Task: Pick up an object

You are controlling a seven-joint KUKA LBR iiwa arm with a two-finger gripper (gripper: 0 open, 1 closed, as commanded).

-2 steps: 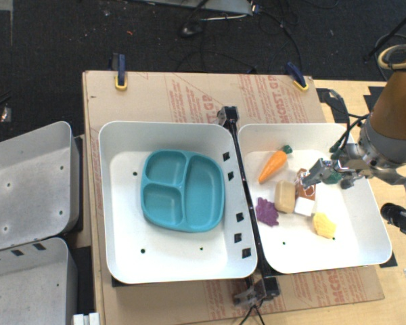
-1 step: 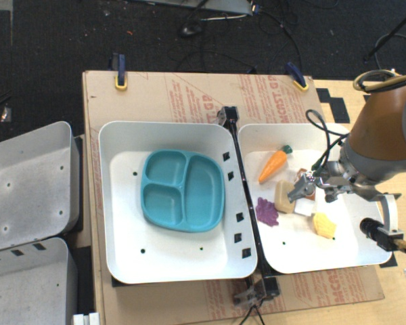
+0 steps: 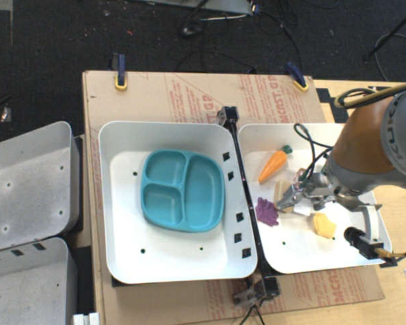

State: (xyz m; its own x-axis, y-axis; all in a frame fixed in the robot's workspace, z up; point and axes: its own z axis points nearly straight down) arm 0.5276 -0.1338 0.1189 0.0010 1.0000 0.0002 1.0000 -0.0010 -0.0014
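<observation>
1. Three candidates in the right bin (image 3: pixel 294 266): a carrot (image 3: pixel 273 166) toward the upper left, lying at a slant with its green top toward the far wall; a purple piece (image 3: pixel 266 211) near the bin's left wall; a yellow piece (image 3: pixel 324 225) lower and to the right.
2. Claw (image 3: pixel 289 199) low over the bin floor, between all three — purple piece just to its left, carrot just above it, yellow piece near on the lower right.
3. Nothing seen between the fingers; whether spread or closed, cannot tell — too small and cluttered with cable.
4. Arm (image 3: pixel 372 147) reaching in from the right, orange band above the wrist, a black cable looping by it.
5. In the left bin (image 3: pixel 115 181), a teal tray (image 3: pixel 183 189) with three compartments, lying flat near the middle.
6. Both bins side by side on a cardboard sheet (image 3: pixel 189 93), held at the far edge by two clamps (image 3: pixel 120 72).
</observation>
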